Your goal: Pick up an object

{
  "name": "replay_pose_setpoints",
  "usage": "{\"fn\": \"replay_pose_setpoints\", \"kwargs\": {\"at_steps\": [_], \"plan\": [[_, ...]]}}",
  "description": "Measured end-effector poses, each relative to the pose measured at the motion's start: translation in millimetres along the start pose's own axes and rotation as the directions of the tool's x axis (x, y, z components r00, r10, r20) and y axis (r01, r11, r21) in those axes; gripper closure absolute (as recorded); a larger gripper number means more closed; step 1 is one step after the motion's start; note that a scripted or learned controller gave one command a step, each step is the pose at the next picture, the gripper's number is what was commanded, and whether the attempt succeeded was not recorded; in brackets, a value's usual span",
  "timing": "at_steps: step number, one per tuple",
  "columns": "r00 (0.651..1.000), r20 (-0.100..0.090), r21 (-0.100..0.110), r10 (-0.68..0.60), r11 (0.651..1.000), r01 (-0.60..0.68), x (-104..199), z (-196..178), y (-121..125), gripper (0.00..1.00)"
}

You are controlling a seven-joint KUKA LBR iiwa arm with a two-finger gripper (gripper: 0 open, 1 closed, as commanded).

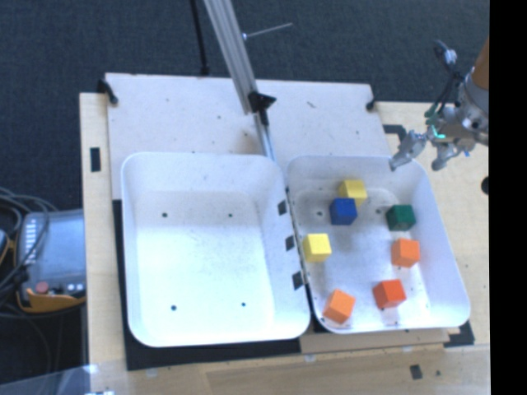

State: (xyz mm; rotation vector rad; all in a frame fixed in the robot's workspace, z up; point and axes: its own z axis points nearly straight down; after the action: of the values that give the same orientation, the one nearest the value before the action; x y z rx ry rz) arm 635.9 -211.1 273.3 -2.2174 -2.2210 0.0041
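Now — pincer (422, 158) spread above right bin (445, 245) rim — nothing held

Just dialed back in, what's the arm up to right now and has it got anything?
Nothing between its fingers yet. The gripper hangs open over the far right corner of the right bin, apart from every block. All seven blocks lie in that bin: a yellow cube touching a blue cube, a green cube, a second yellow cube, two orange cubes and a red cube. The green one looks closest to the gripper.
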Motion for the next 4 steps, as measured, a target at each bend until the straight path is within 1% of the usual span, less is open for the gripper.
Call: {"fn": "replay_pose_setpoints", "kwargs": {"at_steps": [1,2,3,4], "plan": [[1.0,0.003,-0.004,-0.003,1.0,0.003,-0.3,-3.4,0.6,0.0],[1.0,0.002,-0.001,-0.002,1.0,0.002,-3.6,40.4,6.2,0.0],[1.0,0.001,-0.001,-0.006,1.0,0.006,0.9,85.4,12.0,0.0],[1.0,0.002,-0.005,-0.006,1.0,0.006,0.6,140.5,21.6,0.0]]}}
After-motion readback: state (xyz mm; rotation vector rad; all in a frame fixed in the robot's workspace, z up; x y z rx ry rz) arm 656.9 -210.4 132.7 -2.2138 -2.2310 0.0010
